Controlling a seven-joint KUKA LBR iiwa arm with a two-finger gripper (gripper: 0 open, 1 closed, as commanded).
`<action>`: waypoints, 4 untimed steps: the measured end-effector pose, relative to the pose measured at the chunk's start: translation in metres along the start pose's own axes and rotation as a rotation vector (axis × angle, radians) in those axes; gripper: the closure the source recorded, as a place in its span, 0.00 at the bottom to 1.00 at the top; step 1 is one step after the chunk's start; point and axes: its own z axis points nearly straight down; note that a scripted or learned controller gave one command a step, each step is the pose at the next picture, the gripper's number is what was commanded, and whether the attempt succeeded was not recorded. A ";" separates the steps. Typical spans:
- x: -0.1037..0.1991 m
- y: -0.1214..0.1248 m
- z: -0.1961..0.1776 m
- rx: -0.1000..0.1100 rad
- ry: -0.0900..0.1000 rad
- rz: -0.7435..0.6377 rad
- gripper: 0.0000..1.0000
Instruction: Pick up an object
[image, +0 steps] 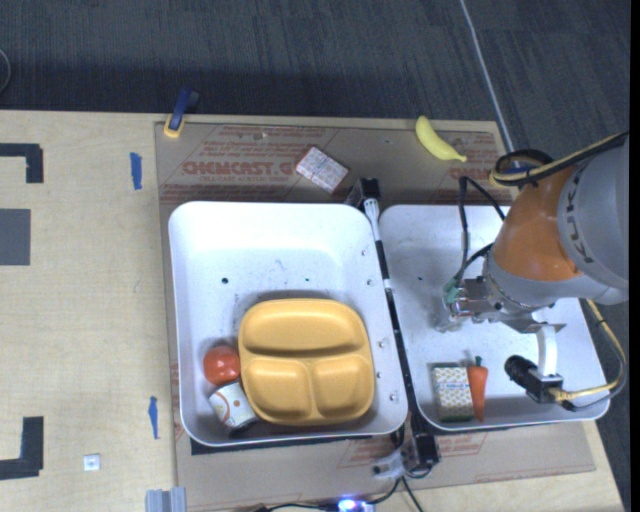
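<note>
You had the small carrot (478, 389) lying beside the box (452, 390) in the right bin (420, 240), light, stiff, slightly slick, best pinched mid-body; tool (462, 302) hovered nearby, state untellable.

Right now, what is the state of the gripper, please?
Gripper: cannot be told; it is over the right bin, seen from above.

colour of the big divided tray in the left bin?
Yellow tray, plain, seen in the camera view.
</note>
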 end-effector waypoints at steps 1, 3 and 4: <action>0.000 -0.001 0.001 0.001 0.001 0.000 0.00; -0.015 -0.059 -0.010 -0.003 0.000 0.002 1.00; -0.015 -0.059 -0.010 -0.003 0.000 0.002 0.00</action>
